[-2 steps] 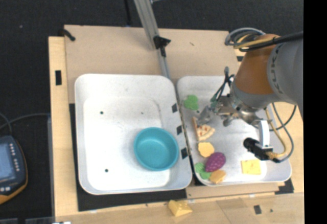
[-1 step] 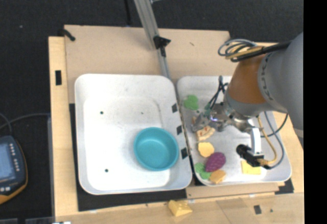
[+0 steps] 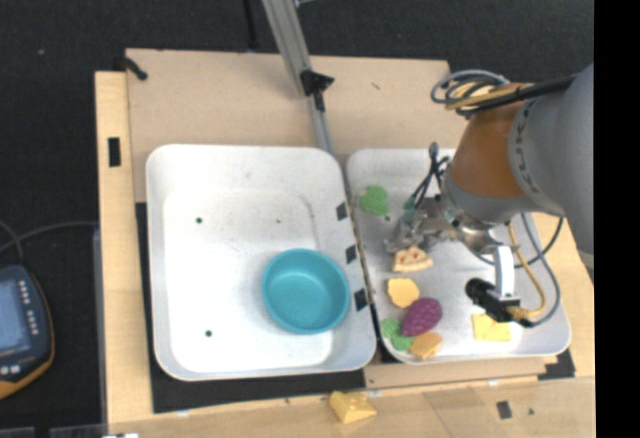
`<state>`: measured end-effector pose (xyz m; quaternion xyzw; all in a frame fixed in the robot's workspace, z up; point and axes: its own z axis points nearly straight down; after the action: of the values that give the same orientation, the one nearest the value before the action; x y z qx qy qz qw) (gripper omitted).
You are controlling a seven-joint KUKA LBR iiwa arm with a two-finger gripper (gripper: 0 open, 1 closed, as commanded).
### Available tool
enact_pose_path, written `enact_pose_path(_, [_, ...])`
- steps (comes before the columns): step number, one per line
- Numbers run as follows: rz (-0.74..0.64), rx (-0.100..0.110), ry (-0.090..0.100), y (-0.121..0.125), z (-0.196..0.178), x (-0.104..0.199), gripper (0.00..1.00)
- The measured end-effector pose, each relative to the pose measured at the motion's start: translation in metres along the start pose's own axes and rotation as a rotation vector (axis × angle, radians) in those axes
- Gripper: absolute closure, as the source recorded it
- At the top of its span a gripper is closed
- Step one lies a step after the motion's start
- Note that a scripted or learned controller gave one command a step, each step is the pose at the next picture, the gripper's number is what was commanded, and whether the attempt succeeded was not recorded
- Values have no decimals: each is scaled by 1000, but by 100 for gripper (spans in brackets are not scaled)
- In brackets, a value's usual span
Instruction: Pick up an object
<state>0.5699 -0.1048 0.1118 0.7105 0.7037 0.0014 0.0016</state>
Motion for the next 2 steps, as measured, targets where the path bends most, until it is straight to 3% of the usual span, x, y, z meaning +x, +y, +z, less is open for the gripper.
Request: enact_pose_path(2, [-12, 2, -2, 10, -105, -1, 100])
